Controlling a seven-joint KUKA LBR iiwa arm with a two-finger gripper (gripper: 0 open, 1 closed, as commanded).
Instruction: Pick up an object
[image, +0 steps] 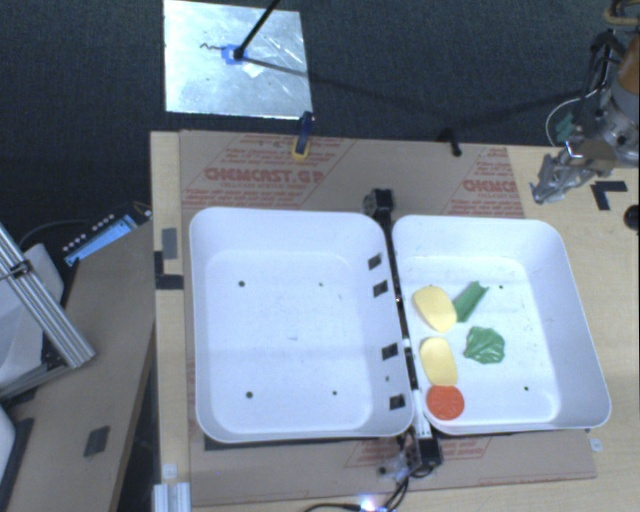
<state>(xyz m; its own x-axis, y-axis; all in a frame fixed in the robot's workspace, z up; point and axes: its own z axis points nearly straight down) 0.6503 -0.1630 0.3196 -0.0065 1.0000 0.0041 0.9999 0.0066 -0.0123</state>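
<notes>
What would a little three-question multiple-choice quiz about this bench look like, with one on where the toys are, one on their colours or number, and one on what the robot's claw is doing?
1. Where do the small objects lie?
A. In the left bin
B. In the right bin
C. On the floor

2. How many yellow pieces are there?
A. One
B. Two
C. Four

3. Where is the gripper?
A. Above the bench's far right corner, outside both bins
B. Pressed down on the red disc
C. Inside the left bin

Answers:
1 B: the upper yellow piece, lower yellow piece, green strip, green leafy piece and red disc all sit within the right bin, not the left bin.
2 B: two yellow ovals, one above the other.
3 A: the gripper hangs past the right bin's far rim, apart from every object.
</notes>
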